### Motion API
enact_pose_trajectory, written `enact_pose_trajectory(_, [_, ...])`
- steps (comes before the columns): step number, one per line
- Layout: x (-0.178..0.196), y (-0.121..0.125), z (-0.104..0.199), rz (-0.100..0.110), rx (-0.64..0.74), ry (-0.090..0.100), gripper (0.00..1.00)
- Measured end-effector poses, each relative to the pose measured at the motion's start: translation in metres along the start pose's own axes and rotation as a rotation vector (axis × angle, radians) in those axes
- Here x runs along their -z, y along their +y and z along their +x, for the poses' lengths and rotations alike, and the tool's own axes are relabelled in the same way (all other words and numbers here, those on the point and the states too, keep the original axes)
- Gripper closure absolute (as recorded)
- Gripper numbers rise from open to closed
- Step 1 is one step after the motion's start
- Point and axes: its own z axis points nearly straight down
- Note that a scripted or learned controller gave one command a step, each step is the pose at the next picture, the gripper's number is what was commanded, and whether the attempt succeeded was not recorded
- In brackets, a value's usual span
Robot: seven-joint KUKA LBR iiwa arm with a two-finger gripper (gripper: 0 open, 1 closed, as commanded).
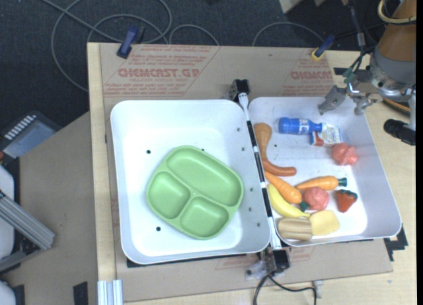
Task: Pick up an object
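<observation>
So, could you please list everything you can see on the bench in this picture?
Bins: 2, white, side by side, left and right.
Divided plate: 1, green, in left bin.
Bottle: 1, blue with white cap, top of right bin.
Toy foods: several in right bin, including orange carrot, yellow banana, red strawberry, pink piece, tan bread.
Clamps: 2, blue, far bench edge, left and right.
Cables: grey, on the dark floor.
Gripper: 1, grey, over right bin's far corner, holding nothing.
</observation>
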Motion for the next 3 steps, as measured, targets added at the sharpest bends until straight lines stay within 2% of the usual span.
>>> enact_pose_trajectory(1, [-0.077, -0.031, 0.000, 0.006, 0.000, 0.003, 0.00])
enact_pose_trajectory(2, [-0.066, -0.030, 0.000, 0.002, 0.001, 0.001, 1.00])
enact_pose_trajectory(3, [-0.006, -0.092, 0.049, 0.005, 0.000, 0.003, 1.00])
